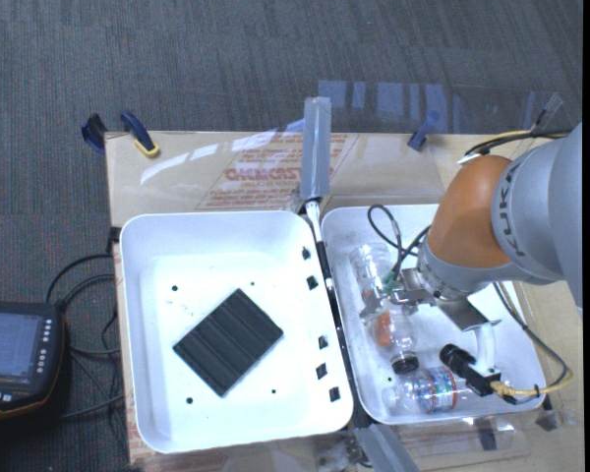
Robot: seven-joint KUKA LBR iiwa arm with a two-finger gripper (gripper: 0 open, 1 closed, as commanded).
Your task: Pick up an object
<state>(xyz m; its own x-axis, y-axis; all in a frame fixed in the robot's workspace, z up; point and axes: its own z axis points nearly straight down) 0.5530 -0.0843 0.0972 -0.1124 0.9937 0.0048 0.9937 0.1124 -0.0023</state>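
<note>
Jaws (385,301) low in right bin (346,226) — over clear bottle (372,264), opening unclear.

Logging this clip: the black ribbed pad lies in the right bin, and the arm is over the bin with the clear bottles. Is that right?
Not quite. The camera view shows the black ribbed pad lying in the left bin, not the right one. The rest holds: the arm is over the right bin, where the clear bottles lie.

The arm (531,214) (grey, with an orange band) reaches in from the right. Its gripper (391,293) points down-left, held low.
</note>
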